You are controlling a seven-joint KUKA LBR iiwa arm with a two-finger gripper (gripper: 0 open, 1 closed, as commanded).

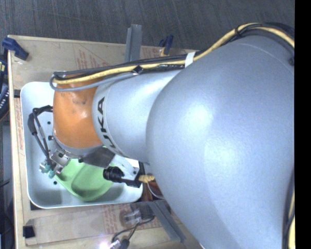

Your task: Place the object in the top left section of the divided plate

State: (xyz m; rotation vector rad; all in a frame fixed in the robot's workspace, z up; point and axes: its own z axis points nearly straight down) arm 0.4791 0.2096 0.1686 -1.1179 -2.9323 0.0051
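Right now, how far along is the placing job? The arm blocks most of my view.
Done: the arm has reached into the left bin, its wrist low over the green divided plate. In hand: unclear; the claw is hidden under the orange band, so I cannot tell whether it carries the object. Left: nothing visible confirms the object lies in the top left section, so treat placement as unfinished.
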